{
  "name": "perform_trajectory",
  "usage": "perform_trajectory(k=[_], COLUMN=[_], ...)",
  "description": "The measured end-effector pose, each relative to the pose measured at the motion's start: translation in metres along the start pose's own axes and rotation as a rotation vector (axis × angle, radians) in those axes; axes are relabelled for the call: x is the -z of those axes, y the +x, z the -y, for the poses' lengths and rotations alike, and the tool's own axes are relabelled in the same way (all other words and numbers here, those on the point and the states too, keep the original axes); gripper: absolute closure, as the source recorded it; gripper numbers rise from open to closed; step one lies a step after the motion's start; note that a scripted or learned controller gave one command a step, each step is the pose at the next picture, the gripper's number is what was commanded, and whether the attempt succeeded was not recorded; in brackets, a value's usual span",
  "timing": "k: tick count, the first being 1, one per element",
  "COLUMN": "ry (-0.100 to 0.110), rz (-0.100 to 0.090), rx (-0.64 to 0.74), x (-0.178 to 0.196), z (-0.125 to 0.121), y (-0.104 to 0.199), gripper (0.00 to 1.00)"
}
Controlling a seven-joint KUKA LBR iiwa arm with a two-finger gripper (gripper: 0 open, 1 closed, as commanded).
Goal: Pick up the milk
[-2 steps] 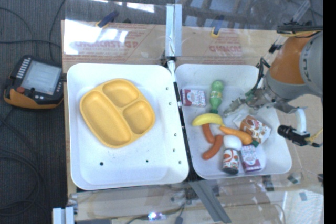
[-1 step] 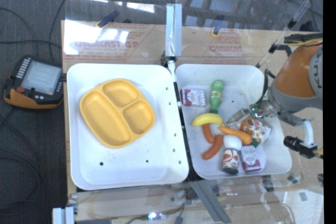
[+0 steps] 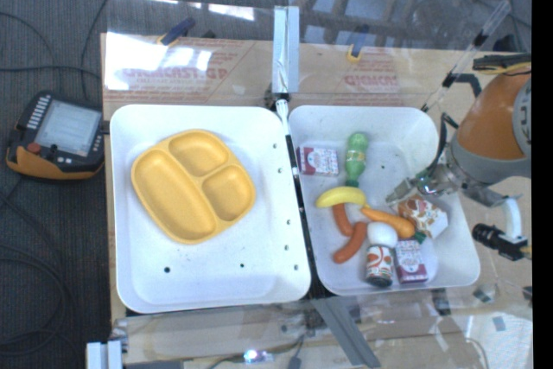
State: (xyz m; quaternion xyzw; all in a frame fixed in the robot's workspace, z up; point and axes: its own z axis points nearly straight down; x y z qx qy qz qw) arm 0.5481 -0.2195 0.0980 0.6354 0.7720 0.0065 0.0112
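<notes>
Milk lies flat in right bin, top-left corner, just left of green bottle. Gripper hovers well right of it, near the pizza slice; jaw state unreadable.

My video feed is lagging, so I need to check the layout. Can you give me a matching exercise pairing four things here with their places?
Things:
1. yellow tray
2. banana
3. green bottle
4. handheld controller

Places:
A. right bin, near its far wall
B. floor, left of the bench
C. left bin
D. right bin, middle, above the sausages

Pairs: 1-C, 2-D, 3-A, 4-B
</notes>
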Motion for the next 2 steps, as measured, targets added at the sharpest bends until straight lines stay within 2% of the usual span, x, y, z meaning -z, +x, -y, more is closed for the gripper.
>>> perform_trajectory(k=[1, 2], ry=[0.004, 0.026], rz=[0.006, -0.005], rx=[0.120, -0.074], x=[-0.005, 0.086], z=[-0.029, -0.104], y=[0.030, 0.075], gripper=[1.00, 1.00])
